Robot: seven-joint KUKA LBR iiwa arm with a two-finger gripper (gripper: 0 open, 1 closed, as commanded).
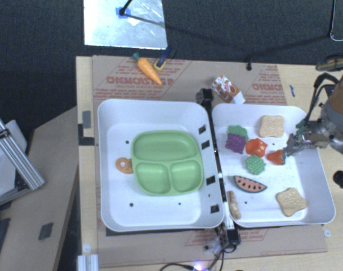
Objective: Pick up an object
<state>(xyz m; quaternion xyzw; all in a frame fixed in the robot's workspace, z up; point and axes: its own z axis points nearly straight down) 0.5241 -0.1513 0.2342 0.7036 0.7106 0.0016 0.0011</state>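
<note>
floor: dark carpet | bench: tan wood | shiny metal sheet at top

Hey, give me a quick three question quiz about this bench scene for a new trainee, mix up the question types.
1. True or false: the green divided plate sits in the left bin.
2. Multiple choice: which item lies outside both bins, on the cardboard behind them? A) watermelon slice B) carrot C) purple grapes
3. Fill in: the gripper is right beside the small ____ coloured piece in the right bin.

Key: 1 true; 2 B; 3 red.
</note>
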